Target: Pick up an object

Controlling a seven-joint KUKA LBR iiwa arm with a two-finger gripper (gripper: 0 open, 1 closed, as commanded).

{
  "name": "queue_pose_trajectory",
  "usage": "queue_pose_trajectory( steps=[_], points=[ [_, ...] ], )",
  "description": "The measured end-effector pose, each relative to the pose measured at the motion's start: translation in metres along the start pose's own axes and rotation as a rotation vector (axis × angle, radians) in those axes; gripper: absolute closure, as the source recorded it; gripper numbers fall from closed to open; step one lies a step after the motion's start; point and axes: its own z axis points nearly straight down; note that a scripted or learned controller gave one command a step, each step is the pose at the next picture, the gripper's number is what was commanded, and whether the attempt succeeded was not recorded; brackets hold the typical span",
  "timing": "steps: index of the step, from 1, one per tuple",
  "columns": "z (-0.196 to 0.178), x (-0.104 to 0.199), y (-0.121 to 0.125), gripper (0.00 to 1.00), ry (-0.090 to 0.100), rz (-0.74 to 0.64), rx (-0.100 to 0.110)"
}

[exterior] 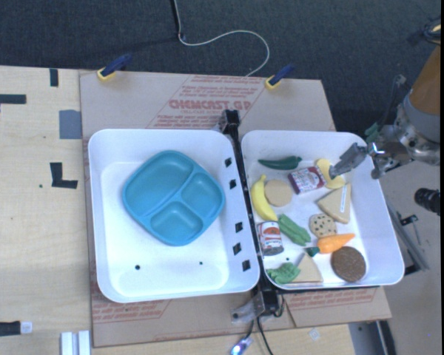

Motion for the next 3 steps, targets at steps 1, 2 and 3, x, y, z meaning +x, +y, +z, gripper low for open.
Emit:
queue_pose_trajectory(
  steps=[1,2,3],
  points=[
    [-0.041,0.025,-0.046,0.00,0.001,-0.001,-0.002],
    [-0.047,0.024,-0.044,1.00,0.001,-0.002,0.003],
    [0.009,0.075,-0.056,1.00,0.002,-0.003,0.006]
  ],
)
